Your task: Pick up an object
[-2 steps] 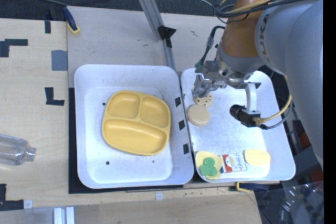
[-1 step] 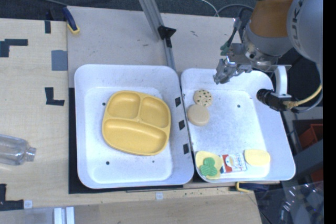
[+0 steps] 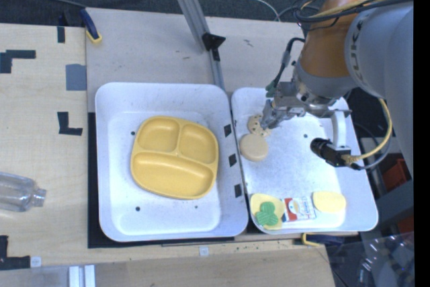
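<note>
Yellow is the loudest colour here: a divided yellow plate [image 3: 176, 156] is sat in the left bin [image 3: 111, 144], tilted a bit, with three compartments showing. The right bin [image 3: 349, 208] is where the arm [image 3: 336, 44] (grey, with that orange band) is parked, reaching in from the right. The pincer [image 3: 269, 119] is lowered near the bin's upper left corner, right at a small tan cookie-like piece [image 3: 254, 124] and just above a round beige disc [image 3: 254, 148]. Whether the pincer is released or clenched can't be told, since the tips are blurred together with the tan piece, so no grip can be claimed either.

Along the near edge of the right bin three more things are lined up: a green leafy toy on a yellow base [image 3: 267, 213], a small red and white packet [image 3: 297, 209], and a pale yellow block [image 3: 329, 201]. Off to the far left on the tabletop [image 3: 40, 158] a clear plastic bottle [image 3: 20, 190] is lying on its side.
</note>
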Robot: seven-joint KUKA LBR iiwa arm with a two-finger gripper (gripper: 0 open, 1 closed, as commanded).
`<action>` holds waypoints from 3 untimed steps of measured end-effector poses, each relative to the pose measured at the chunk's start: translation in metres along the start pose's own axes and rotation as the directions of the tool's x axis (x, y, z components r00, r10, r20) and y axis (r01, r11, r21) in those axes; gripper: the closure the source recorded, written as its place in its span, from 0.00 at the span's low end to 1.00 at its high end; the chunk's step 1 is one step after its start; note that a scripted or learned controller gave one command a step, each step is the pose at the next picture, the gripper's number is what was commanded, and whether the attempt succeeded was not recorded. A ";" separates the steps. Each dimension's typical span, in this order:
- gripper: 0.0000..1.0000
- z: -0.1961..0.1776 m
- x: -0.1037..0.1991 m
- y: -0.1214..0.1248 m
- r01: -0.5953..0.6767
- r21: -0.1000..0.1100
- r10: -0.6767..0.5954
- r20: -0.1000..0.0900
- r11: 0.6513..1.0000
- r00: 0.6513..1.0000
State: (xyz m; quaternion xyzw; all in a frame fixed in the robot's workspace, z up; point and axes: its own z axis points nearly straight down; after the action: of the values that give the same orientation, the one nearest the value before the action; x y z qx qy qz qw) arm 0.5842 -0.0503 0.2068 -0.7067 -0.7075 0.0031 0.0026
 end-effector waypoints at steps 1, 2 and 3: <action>1.00 -0.030 -0.035 -0.010 -0.001 -0.007 0.001 0.001 1.000 1.000; 1.00 -0.006 -0.047 -0.013 -0.002 -0.004 0.002 0.001 1.000 1.000; 1.00 0.020 -0.032 -0.022 0.000 -0.003 0.000 0.000 1.000 1.000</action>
State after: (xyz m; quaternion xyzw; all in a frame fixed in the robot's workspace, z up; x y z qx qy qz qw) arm 0.5618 -0.0821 0.1866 -0.7067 -0.7075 0.0019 0.0015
